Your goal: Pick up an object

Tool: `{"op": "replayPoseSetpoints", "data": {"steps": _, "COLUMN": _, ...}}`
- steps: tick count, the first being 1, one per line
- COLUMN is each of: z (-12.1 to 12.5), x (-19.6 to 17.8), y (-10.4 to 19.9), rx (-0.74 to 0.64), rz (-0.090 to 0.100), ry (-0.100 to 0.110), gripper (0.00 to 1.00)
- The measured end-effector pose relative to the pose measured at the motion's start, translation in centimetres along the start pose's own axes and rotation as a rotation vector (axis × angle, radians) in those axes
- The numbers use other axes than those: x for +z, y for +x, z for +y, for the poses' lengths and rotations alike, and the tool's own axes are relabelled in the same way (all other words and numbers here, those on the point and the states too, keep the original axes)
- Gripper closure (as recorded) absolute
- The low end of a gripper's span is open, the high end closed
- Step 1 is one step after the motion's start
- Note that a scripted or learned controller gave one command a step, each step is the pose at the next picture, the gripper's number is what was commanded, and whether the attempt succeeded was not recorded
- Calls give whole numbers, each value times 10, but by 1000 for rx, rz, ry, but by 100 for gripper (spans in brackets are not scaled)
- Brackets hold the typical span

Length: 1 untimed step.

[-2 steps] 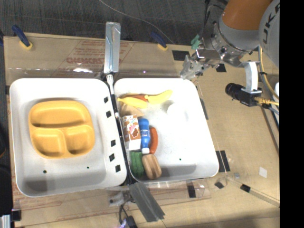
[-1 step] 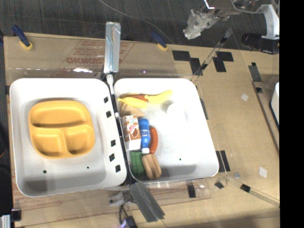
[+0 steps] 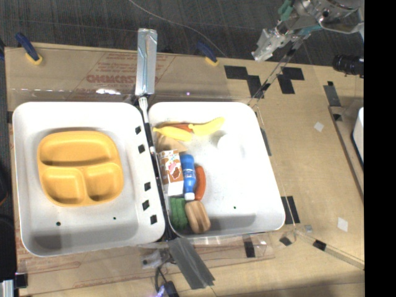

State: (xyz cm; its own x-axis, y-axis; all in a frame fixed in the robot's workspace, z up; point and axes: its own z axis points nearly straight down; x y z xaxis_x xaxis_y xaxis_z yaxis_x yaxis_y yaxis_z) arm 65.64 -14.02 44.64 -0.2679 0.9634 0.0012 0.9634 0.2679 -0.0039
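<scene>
Banana (image 3: 207,126) lies in the right bin (image 3: 260,166), well apart from the claw (image 3: 267,45), grip state unclear.

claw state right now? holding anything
claw: up above the right bin, away from the objects; open or shut cannot be told, nothing seen in it.

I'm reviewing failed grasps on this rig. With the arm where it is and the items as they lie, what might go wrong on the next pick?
The gripper sits above the bench, outside both bins. The items are packed along the right bin's left wall: banana, blue bottle and carton touch, so a grasp may catch two, or the fingers may hit the wall. The yellow tray looks too wide to grip.
</scene>
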Motion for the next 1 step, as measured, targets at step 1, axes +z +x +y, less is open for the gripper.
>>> {"op": "replayPoseSetpoints", "data": {"steps": 1, "z": -7, "x": 35, "y": 75, "rx": 334, "rz": 1, "ry": 2, "gripper": 100}}
